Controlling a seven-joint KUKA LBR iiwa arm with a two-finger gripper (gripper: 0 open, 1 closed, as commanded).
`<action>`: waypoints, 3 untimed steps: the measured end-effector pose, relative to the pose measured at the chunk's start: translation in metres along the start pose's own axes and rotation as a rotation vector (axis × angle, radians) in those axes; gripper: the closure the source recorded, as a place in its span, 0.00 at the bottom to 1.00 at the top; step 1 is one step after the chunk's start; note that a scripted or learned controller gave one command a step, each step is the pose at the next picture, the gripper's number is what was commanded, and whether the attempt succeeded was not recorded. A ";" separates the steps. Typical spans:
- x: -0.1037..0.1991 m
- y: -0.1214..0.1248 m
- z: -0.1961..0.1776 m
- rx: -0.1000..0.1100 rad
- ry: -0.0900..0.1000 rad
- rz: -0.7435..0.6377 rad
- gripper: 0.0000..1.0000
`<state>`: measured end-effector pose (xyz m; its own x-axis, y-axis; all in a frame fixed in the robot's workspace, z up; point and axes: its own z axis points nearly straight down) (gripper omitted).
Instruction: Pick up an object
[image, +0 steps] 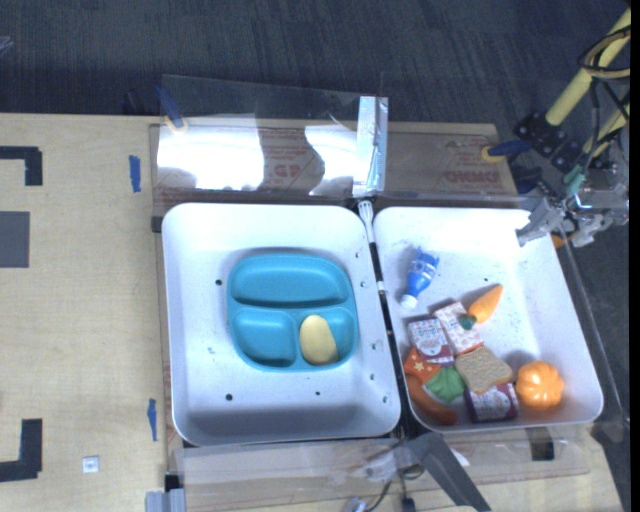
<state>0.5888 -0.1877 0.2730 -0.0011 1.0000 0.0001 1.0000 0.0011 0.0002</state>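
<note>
- gripper (535, 228) at the right bin's (560, 290) upper right corner, over the rim, nothing seen between the fingers; open or closed, cannot tell.
- lying in the right bin: blue and white bottle (419, 276) near the upper left, tilted; orange carrot (486, 301) just right of centre; small cartons (445, 335) touching each other at the middle; brown cracker-like square (484, 369) below them; small orange pumpkin (539, 386) at the lower right; green piece (445, 383) on a red-orange item by the lower left.
- left bin (190, 300) holding a blue divided tray (275, 300), with a yellow potato-like object (318, 340) in its lower right compartment.
</note>
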 end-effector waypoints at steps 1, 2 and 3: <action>0.027 -0.036 0.171 -0.005 -0.002 0.048 0.00; 0.028 -0.033 0.160 -0.014 0.000 0.050 1.00; 0.034 0.062 0.180 0.034 0.008 -0.207 1.00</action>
<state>0.6504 -0.1535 0.0932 -0.2066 0.9784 0.0115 0.9778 0.2069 -0.0332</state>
